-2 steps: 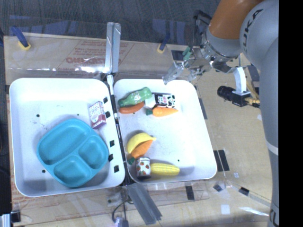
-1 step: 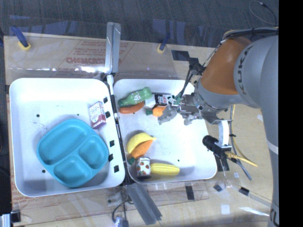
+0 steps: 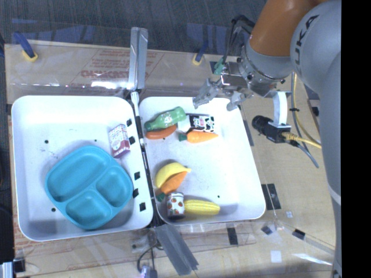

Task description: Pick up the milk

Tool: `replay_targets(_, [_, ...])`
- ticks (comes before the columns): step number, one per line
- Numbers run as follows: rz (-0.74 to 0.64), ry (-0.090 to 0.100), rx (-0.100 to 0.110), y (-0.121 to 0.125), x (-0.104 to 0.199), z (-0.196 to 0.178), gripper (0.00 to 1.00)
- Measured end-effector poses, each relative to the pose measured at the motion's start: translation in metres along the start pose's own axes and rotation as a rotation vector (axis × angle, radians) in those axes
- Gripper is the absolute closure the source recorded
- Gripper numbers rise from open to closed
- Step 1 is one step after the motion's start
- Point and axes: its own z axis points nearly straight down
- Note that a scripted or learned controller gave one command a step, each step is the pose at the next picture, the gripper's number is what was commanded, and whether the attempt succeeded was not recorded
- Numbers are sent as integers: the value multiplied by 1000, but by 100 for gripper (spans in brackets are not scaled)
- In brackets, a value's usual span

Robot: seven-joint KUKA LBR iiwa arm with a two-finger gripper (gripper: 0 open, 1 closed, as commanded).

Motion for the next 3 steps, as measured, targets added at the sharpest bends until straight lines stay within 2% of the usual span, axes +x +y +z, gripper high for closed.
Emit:
replay_targets(1, [-136,1,4,-44,69,61,0])
replay_targets(2, [-136,0,4,-44,69,61,0])
replay_targets(3, [-108,0,-1,-39,8,-60,0])
